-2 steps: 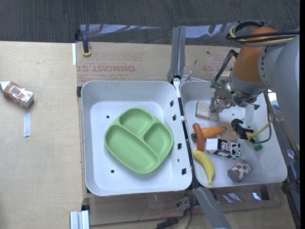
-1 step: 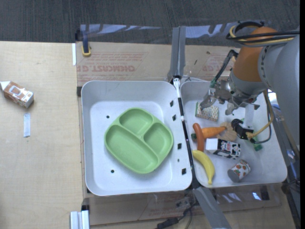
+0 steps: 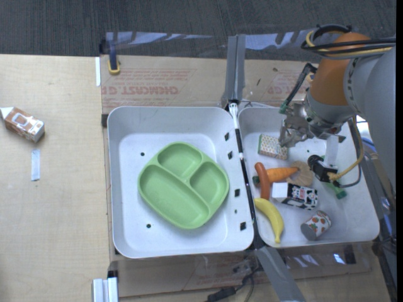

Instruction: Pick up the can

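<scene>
Claw (image 3: 288, 138) low in the right bin (image 3: 359, 228), over the dotted packet (image 3: 269, 145) — grip state impossible to tell. Can (image 3: 316, 224) well apart, toward the bin's near corner, lying tilted.

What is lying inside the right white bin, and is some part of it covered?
The right bin holds a banana, a carrot, a black-and-white carton, a patterned can and a dotted packet. The gripper and arm cover its back part.
</scene>
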Robot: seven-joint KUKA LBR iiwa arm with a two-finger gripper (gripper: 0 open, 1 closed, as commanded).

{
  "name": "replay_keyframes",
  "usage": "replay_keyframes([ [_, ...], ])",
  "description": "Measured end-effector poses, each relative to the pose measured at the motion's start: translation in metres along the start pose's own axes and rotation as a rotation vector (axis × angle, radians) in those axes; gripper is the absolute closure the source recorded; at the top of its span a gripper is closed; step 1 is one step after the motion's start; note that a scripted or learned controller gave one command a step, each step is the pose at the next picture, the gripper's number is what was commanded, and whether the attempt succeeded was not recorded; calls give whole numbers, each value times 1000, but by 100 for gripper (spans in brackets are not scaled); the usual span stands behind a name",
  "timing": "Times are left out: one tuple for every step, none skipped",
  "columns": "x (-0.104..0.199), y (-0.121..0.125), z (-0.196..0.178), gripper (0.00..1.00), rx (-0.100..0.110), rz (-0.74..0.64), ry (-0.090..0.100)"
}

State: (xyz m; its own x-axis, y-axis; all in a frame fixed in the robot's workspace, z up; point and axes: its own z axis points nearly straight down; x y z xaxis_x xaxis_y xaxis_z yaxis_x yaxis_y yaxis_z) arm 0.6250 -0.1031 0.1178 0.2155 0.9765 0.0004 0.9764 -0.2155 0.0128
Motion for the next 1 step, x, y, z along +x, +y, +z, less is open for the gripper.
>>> replay_keyframes([
  [0,0,0,0,0,0,0],
])
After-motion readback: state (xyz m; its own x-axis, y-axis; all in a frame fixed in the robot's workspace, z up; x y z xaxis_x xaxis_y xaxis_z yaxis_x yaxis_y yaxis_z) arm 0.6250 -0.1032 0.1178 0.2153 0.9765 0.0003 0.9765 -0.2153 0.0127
